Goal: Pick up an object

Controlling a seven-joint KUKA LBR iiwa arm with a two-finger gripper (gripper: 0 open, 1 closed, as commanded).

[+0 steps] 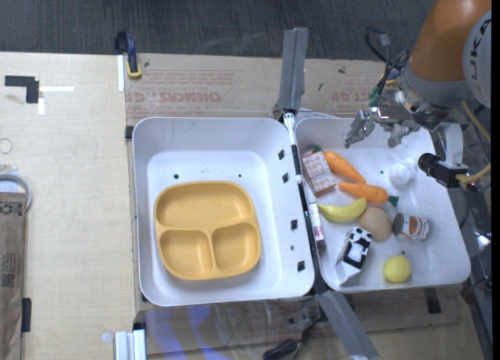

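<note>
Several small objects lie in the right bin point(453, 272), any of which could be picked up: two orange carrots point(344, 166) and point(364, 190) sit near its middle, one above the other and both slanted, with a yellow banana point(344, 210) curving just below them. A red-and-white patterned packet point(316, 171) lies to the left of the carrots, close to the divider between the bins. Below the banana a brown rounded item point(376, 223) rests next to a small can point(412, 228) lying on its side, and toward the near edge there are a black-and-white carton point(355, 253) and a yellow lemon point(397, 269). A small white object point(401, 171) sits to the right of the carrots. The gripper point(380, 126) hangs above the far edge of this bin, apart from all the objects, its fingers spread open with nothing between them. The grey arm with its orange band point(445, 34) reaches in from the upper right. The left bin point(156, 147) holds a yellow divided plate point(207, 228) with three compartments, lying flat in its middle.
</note>
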